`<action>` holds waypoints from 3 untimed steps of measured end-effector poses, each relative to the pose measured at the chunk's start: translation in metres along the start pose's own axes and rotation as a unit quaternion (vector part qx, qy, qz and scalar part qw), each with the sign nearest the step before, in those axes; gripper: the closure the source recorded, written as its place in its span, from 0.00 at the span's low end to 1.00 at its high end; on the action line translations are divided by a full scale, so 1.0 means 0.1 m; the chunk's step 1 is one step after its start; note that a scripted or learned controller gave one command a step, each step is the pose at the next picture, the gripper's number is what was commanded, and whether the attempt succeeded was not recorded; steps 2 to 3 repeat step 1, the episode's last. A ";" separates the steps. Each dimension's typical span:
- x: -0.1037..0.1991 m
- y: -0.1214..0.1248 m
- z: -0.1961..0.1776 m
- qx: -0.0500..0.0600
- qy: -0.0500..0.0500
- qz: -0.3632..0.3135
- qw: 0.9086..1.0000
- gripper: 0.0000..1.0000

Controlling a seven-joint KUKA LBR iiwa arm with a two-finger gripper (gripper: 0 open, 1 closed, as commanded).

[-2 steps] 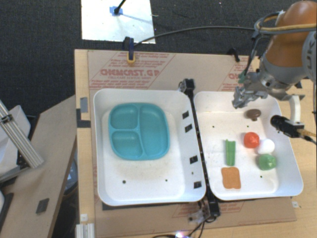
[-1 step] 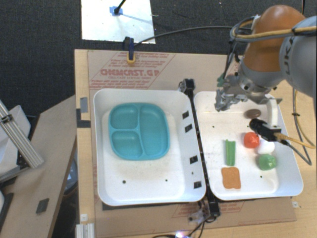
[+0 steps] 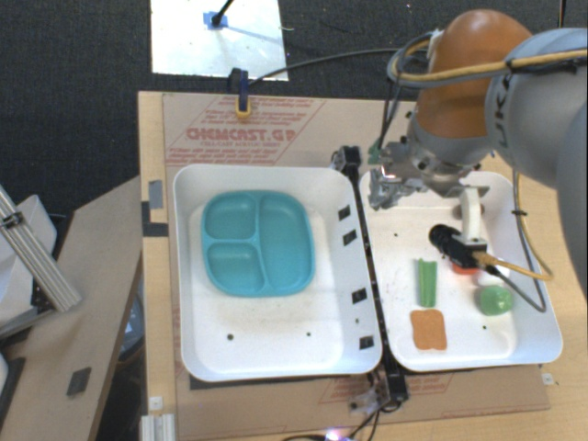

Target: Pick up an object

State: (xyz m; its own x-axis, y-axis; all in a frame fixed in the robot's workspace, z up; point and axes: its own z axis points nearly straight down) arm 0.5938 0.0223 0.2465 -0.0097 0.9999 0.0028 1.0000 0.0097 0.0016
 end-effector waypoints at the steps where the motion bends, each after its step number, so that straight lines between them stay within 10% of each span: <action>1: 0.54 -0.16 0.14 0.001 0.000 0.000 1.000 1.00; 3: 0.54 -0.16 0.14 0.001 0.000 0.000 1.000 1.00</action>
